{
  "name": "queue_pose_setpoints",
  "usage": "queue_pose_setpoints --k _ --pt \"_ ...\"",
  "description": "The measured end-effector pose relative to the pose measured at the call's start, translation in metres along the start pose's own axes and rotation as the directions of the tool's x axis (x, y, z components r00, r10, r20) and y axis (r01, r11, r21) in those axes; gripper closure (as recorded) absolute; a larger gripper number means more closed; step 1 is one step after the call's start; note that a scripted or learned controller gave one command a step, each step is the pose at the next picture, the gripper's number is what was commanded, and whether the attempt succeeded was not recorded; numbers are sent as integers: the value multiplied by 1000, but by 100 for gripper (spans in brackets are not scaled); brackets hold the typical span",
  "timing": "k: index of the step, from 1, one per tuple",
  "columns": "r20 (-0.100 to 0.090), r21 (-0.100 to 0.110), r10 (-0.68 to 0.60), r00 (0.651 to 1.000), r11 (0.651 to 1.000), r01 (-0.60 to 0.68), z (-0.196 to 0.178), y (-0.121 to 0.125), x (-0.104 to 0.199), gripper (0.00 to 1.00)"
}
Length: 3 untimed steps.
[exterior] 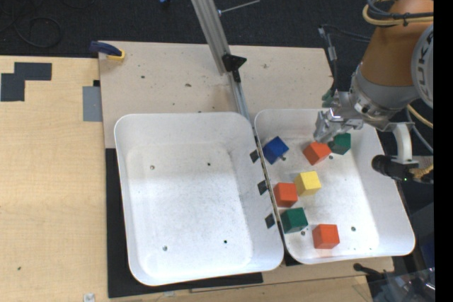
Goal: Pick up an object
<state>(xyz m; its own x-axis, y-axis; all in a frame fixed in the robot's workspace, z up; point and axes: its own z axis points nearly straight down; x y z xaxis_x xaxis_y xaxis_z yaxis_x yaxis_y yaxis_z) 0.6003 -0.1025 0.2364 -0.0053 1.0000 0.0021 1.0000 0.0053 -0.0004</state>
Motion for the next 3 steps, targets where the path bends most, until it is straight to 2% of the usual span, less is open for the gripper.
queue_pose_setpoints --k 1,3 --pt "1 1 1 1000 1000 -1 8 21 49 100" --pt "0 1 1 1000 1000 -1 20 36 160 100"
